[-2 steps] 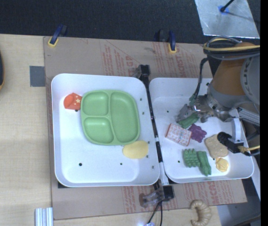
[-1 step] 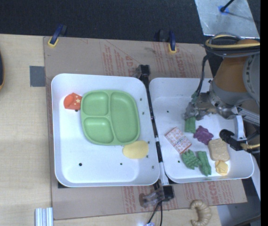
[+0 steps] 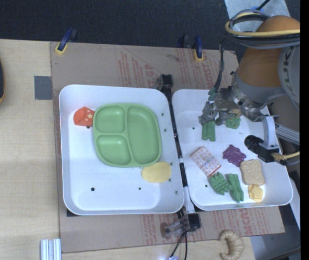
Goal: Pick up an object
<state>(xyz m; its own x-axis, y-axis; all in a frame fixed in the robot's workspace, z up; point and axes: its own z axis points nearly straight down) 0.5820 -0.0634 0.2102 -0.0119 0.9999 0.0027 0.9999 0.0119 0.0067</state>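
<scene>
Camera view: the claw (image 3: 213, 114) hangs low in the right bin (image 3: 190, 145), touching a green toy (image 3: 208, 130); whether it pinches that toy, I cannot tell. Another green piece (image 3: 232, 122) lies just beside. Nearer the front lie a patterned card (image 3: 205, 161), purple piece (image 3: 233, 154), cracker (image 3: 252, 172) and green vegetables (image 3: 226, 183). The left bin (image 3: 78, 188) holds a green divided plate (image 3: 127, 134), red piece (image 3: 83, 116) and yellow piece (image 3: 156, 172).

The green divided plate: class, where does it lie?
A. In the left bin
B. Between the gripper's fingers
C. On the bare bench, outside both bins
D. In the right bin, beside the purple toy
A: the green divided plate lies flat inside the left bin.
</scene>
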